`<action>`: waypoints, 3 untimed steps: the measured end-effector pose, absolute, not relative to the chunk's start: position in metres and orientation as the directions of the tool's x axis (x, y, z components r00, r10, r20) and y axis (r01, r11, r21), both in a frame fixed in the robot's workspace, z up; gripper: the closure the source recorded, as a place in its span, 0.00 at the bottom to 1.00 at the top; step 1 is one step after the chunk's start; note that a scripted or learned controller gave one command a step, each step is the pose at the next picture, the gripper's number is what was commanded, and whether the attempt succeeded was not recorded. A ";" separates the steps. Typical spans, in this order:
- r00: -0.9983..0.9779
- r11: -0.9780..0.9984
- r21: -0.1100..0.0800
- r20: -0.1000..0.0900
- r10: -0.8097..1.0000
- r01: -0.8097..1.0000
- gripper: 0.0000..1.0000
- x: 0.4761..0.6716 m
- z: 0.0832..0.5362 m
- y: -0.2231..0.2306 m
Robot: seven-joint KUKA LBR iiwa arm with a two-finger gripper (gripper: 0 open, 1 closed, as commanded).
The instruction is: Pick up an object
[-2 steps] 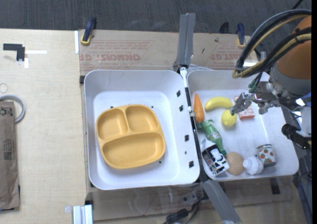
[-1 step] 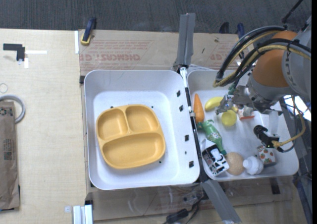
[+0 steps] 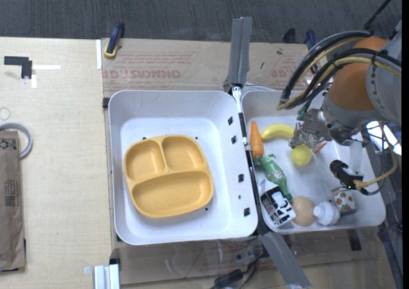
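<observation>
two white bins side by side on the worktop. left bin holds a yellow divided plate, three compartments, lying flat near the bin's middle.

right bin holds the loose objects. carrot along the left wall, upright in the view. banana just right of the carrot's top. lemon below the banana's right end. green bottle lying slanted below the carrot. black-and-white box at the bin's lower left corner, touching a tan egg-shaped object. white round object beside that, and a small patterned cup to its right.

arm enters from the right, orange band above the wrist, black cables looping over it. jaws sit low in the right bin, directly over the lemon and next to the banana's right end. cannot tell whether the jaws are open or closed; the wrist body hides them. nothing seen between them.

outside the bins: brown paper bag at the far left, blue-and-yellow clamp at the cardboard's upper edge.
</observation>
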State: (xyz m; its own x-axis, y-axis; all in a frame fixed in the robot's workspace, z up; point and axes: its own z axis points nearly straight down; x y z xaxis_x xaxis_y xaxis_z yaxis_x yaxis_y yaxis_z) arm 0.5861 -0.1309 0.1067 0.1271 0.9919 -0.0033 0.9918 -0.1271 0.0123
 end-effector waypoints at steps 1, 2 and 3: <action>-0.002 0.002 -0.001 -0.002 1.000 1.000 1.00 0.608 0.223 -0.067; -0.002 0.002 -0.001 -0.002 1.000 1.000 0.00 0.608 0.223 -0.067; -0.035 0.035 -0.003 -0.002 0.999 0.999 0.00 0.596 0.154 -0.114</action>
